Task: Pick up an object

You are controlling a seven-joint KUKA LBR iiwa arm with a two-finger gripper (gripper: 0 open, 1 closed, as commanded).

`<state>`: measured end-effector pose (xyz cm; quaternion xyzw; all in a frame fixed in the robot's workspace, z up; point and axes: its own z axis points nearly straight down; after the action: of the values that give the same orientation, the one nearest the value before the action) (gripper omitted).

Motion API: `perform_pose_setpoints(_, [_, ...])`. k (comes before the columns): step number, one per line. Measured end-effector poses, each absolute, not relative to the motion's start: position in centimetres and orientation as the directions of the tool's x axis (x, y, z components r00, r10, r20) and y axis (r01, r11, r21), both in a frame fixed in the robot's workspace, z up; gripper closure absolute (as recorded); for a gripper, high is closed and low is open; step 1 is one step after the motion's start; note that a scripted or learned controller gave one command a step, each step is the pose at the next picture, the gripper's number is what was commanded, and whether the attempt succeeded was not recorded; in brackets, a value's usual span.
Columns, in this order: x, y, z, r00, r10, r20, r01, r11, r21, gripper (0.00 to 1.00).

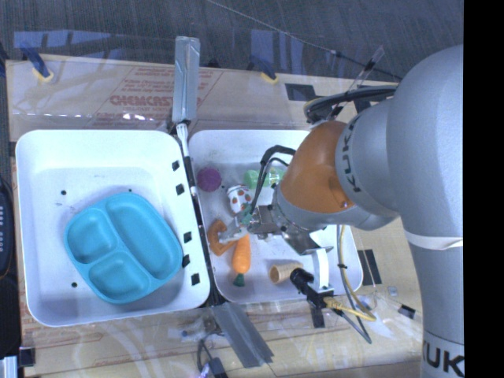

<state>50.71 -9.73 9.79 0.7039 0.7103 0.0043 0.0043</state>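
left white bin (47,172): holds blue three-compartment tray (122,246), tilted | cardboard sheet (118,93): under clear plastic, behind both bins | grey divider bar (186,77): upright between bins' far corners

Two shallow white bins sat side by side: the left bin (35,211) and the right bin (228,144). The left one carried a single blue divided plate (122,246), which had three compartments. In the right one, five small things could be counted: one purple ball (209,179), one white patterned piece (238,198), one green piece (264,178), one orange carrot (241,257) and one tan cylinder (279,273). Others may have lain hidden beneath the one arm (378,164).
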Motion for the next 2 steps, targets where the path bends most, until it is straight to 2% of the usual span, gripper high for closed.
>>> perform_pose_setpoints(1, [50.9,-9.5,10.9,-0.018,1.0,0.004,1.0,0.018,0.012,1.0])
perform_pose_setpoints(2, [47.8,-4.1,19.3,-0.012,1.0,0.002,1.0,0.012,0.0,1.0])
